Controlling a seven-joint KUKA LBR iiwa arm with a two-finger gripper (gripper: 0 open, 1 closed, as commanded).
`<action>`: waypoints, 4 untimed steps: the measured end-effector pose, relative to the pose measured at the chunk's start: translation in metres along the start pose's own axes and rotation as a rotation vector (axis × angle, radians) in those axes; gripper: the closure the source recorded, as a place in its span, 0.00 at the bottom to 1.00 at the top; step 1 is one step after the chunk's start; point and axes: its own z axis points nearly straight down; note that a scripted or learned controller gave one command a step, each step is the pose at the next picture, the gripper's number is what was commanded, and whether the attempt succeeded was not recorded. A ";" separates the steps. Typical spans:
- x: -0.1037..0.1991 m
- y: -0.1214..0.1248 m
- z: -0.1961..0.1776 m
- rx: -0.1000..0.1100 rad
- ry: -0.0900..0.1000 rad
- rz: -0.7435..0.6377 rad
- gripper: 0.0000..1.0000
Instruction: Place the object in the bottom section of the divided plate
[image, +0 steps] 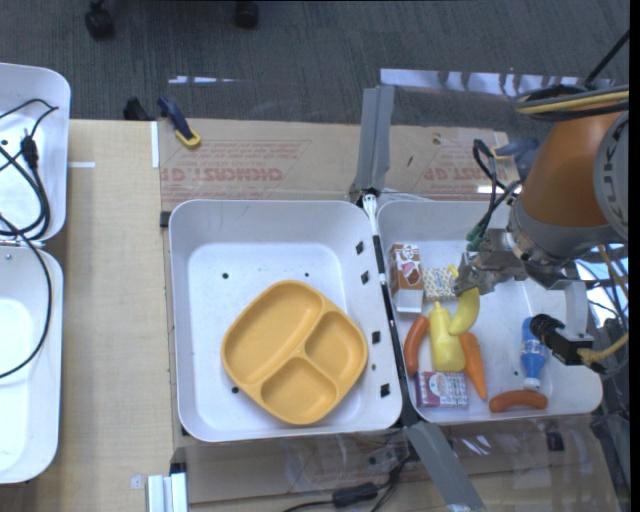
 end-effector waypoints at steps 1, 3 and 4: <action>0.072 0.021 0.000 0.001 -0.001 -0.286 1.00; 0.132 0.006 0.001 0.004 -0.001 -0.054 1.00; 0.196 0.075 0.021 0.001 -0.002 -0.337 1.00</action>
